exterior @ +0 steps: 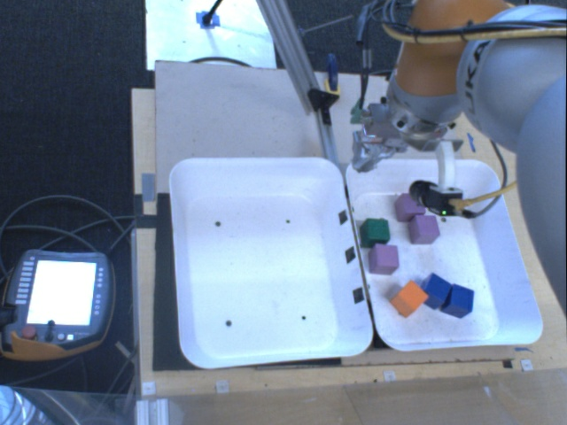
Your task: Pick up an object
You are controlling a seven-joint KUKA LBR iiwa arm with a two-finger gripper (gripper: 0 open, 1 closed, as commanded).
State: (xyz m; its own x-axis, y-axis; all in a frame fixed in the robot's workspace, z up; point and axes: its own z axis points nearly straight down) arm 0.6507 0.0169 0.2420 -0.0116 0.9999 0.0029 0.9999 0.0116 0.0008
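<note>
Pickup was not yet made: the pincer hung above the right bin's far edge, its spread impossible to tell, while the coloured cubes lay untouched inside.

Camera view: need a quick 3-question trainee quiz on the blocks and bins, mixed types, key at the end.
1. True or false: every block lies in the right bin.
2. Multiple choice: how many purple blocks are there? A two, B three, C four.
3. Short answer: which two colours have just one block each?
Key: 1 true. 2 B. 3 the green block and the orange block.
</note>
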